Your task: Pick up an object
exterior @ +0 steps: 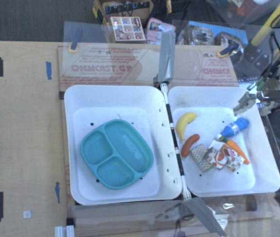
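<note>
Hovering at the right bin (273, 181)'s upper right rim, the gripper (244, 102) hangs just above and a touch right of the blue bottle (234, 128), so that's the closest thing to grab, I'd say. Whether it's spread wide or pinched narrow I honestly cannot tell (too small and blurry up there), and nothing looks held. The bottle lies tilted, long axis running from upper right down to lower left, white cap end toward the pile. Just below it sit the orange carrot (238, 151) and a crumpled snack packet (219, 157), touching or nearly so. The banana (185, 123) and red sausage (190, 144) lie near the divider, with open floor around them. The bin wall is near the bottle's upper end, so room there looks tight. The left bin (76, 102) holds the teal divided plate (116, 153).
</note>
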Robot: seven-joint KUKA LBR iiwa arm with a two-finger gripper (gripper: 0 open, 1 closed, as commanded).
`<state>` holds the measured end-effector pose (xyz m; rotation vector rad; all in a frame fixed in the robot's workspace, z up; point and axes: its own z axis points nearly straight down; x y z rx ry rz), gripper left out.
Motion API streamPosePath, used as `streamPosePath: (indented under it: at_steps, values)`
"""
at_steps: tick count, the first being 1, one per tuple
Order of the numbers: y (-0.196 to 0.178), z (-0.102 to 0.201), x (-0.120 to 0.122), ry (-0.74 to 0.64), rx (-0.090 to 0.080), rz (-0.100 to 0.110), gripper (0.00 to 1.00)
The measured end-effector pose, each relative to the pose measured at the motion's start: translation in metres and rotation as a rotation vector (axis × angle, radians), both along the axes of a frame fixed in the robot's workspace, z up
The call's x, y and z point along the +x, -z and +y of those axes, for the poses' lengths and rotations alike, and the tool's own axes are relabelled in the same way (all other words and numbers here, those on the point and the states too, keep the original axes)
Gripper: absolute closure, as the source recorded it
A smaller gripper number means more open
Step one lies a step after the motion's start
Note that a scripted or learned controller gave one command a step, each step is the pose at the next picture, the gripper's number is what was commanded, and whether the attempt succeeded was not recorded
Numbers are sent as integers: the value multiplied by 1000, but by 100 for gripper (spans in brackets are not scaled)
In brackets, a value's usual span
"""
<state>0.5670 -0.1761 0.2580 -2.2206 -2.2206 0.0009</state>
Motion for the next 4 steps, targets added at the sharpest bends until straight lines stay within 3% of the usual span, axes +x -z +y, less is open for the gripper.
streamPosePath:
  at_steps: [1, 2, 3, 4]
  values:
    - [160, 0, -21, -90, -1, -2, 0]
    - [170, 16, 24, -3, -2, -6, 0]
    - [170, 32, 4, -214, -3, -10, 0]
    - [170, 52, 37, -343, -4, -9, 0]
